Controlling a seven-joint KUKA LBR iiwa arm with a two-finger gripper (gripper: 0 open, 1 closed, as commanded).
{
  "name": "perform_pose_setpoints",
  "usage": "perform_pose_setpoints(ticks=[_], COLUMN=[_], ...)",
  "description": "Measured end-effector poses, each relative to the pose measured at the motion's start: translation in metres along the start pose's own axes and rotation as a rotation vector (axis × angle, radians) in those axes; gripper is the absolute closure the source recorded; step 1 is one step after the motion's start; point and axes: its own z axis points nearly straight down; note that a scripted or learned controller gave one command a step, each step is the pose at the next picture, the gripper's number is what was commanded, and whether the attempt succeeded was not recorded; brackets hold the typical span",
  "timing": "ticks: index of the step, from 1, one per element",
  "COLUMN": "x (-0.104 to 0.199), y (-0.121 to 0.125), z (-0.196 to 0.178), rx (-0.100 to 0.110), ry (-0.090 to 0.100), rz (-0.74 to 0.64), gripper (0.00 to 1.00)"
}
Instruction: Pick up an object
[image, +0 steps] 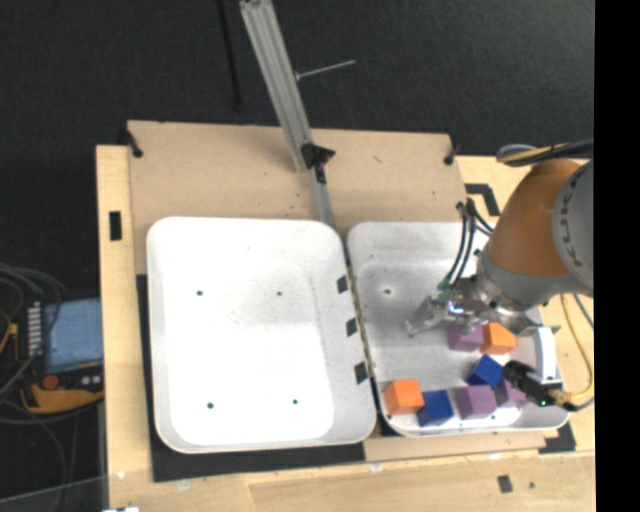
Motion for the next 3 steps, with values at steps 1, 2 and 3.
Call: perform_pose_setpoints(ticks=[1, 2, 3], x=[-0.001, -0.002, -0.008], y=[0.002, 0.003, -0.004], z=[0.045, 0.032, -0.026], rx=[-0.008, -0.013, -0.011], ry=[-0.002, -0.001, -0.001], rz=[0.000, 0.008, 0.006], gripper=[0.00, 1.00, 1.00])
